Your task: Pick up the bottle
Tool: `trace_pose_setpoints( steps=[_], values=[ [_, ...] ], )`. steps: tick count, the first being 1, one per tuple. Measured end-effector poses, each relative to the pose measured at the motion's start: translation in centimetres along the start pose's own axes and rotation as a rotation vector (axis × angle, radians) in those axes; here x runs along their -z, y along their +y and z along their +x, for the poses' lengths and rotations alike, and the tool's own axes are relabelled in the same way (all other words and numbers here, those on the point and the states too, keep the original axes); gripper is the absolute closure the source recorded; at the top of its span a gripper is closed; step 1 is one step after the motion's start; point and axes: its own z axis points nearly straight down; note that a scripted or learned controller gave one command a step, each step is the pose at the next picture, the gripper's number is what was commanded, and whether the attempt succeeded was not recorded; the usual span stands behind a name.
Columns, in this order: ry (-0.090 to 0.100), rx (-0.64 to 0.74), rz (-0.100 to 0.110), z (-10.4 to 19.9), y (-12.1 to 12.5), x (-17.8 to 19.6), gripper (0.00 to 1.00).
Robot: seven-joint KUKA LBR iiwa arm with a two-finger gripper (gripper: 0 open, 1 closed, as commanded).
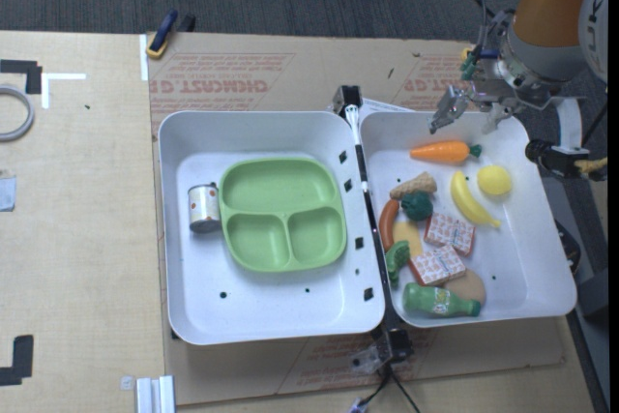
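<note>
**Bottle at the near rim, hand open at the far wall**

Where the right bin (542, 237) comes nearest the camera, the green bottle (440, 302) lies on its side just inside the front rim, its cap pointing right. It touches a tan round piece (468, 286) behind it, and two red-and-white cracker blocks (443, 250) sit just beyond that. To their left a green vegetable piece (397, 257) and a red sausage (387, 219) crowd the divider between the bins. Bare white floor opens to the bottle's right, toward the bin's right wall.

Farther back lie a banana (471, 200), a yellow lemon (494, 180), a broccoli piece (417, 204) and a carrot (443, 151).

In the left bin (184, 285) a green divided tray (283, 213) fills the middle, with a small can (203, 206) touching its left edge.

At the far right, the gripper (474, 109) hangs over the right bin's back wall, fingers spread apart and holding nothing, just above the carrot and well apart from the bottle.
</note>
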Motion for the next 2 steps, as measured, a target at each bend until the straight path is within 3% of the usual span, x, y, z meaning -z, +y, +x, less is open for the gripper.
trace_pose_setpoints(
  steps=[1,2],
  values=[
    [-0.001,0.002,0.000,0.0,0.0,1.0,1.00],
    [0.001,-0.227,0.002,2.6,-7.1,-3.0,1.00]
  ],
)
